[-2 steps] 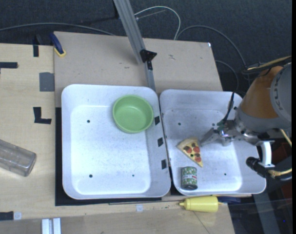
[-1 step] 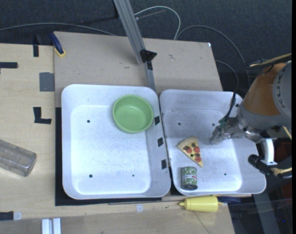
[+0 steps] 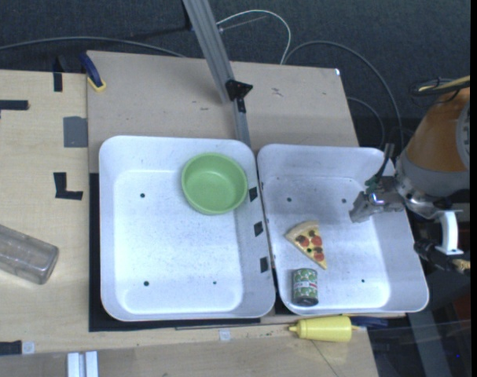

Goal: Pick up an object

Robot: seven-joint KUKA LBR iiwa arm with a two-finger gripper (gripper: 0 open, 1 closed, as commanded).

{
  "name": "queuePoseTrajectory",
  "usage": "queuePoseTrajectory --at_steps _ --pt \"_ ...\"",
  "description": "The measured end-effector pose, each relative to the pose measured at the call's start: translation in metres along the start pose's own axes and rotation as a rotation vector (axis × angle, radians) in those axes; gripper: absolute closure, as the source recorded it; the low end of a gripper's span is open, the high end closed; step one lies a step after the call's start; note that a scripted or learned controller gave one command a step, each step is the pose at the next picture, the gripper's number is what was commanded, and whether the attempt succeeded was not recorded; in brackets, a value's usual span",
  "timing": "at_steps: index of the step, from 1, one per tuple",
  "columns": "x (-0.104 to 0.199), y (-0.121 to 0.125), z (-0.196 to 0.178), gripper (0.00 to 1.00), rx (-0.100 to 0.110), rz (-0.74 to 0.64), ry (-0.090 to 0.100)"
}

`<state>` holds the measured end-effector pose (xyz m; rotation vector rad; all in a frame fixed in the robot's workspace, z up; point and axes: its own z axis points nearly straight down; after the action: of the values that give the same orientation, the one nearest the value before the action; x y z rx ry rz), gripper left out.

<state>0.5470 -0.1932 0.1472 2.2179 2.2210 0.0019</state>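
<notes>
A green bowl (image 3: pixel 214 182) sits at the back right of the left bin (image 3: pixel 120 234). In the right bin (image 3: pixel 340 171) lie a toy pizza slice (image 3: pixel 308 240) near the middle and a small green can (image 3: pixel 304 286) at the front left. My gripper (image 3: pixel 365 207) hangs over the right side of the right bin, right of the pizza slice and apart from it. Nothing shows between its fingers.
A yellow squeeze bottle (image 3: pixel 326 328) lies on the bench just in front of the right bin. A clear plastic container (image 3: pixel 16 251) lies at the far left. A grey pole (image 3: pixel 214 45) slants in from the top, ending at the bins' back edge.
</notes>
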Motion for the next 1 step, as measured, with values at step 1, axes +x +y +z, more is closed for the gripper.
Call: queuePoseTrajectory --at_steps 1 --pt "-0.0056 0.0 -0.0439 1.0 -0.001 0.0 0.0"
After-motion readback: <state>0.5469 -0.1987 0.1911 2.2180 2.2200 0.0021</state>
